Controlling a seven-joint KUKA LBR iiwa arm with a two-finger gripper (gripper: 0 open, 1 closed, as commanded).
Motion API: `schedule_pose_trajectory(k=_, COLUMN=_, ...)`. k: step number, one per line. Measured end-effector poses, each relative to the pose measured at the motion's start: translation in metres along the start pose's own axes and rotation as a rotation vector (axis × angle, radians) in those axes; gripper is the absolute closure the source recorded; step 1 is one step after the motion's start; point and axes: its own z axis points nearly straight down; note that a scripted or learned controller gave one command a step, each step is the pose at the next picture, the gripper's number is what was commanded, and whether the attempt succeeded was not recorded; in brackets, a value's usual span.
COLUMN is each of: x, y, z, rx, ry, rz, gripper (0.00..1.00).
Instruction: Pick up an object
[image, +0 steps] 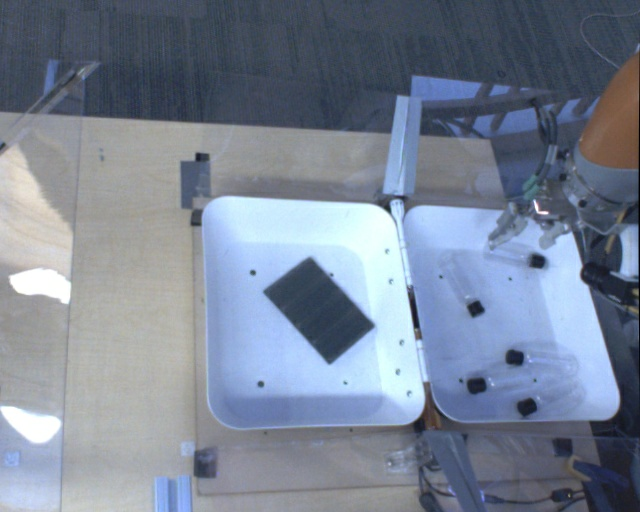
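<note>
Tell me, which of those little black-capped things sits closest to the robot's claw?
The black cap at the right bin's top, just below the gripper; the other caps lie lower down.

Grey arm (600, 185); orange band; pale metallic hand (524, 232); green cable

Wooden bench (120, 330), pale, sunlit patches at left. Two shallow white bins side by side: left bin (225, 300), right bin (430, 300), rims nearly touching. Grey metal bar (401, 145) upright behind the seam between them. Dark grey carpet (250, 50) beyond the bench.
</note>
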Motion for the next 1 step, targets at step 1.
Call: schedule_pose_trajectory(k=1, x=-0.0440, y=-0.0476, z=0.0680, rx=-0.001, ry=-0.001, rz=-0.081, gripper=0.00)
